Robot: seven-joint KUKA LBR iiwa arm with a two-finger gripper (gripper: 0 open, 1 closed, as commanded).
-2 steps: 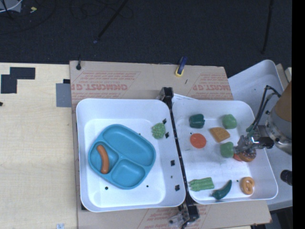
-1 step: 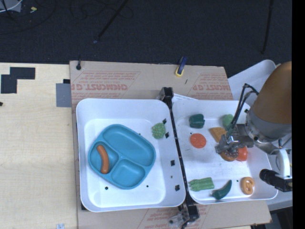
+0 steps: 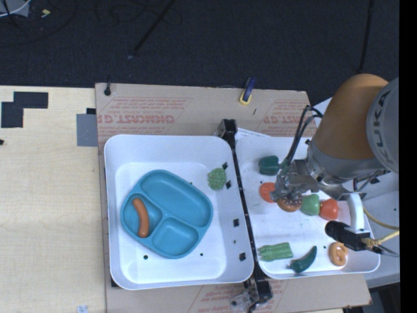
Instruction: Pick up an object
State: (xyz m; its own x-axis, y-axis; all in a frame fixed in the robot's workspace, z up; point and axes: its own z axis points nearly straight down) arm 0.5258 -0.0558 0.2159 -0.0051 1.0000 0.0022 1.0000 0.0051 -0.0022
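My gripper [image 3: 287, 192] is low in the right bin [image 3: 260, 223], reaching in from the right under the grey and orange arm. Its tip sits right over a brown-orange round thing [image 3: 289, 205], with a red-orange ball [image 3: 266, 191] just to its left. A light green piece [image 3: 311, 205] and a red piece [image 3: 330, 209] lie close on the right. A dark green lump [image 3: 268, 165] rests further back. Nothing shows as lifted off the bin floor.
Near the right bin's front edge lie a green ridged piece [image 3: 274, 251], a dark teal curved piece [image 3: 303, 259] and a small doughnut [image 3: 337, 253]. The left bin [image 3: 124, 253] holds a blue divided plate [image 3: 168, 212] with a sausage [image 3: 140, 216], plus a green floret [image 3: 217, 178].
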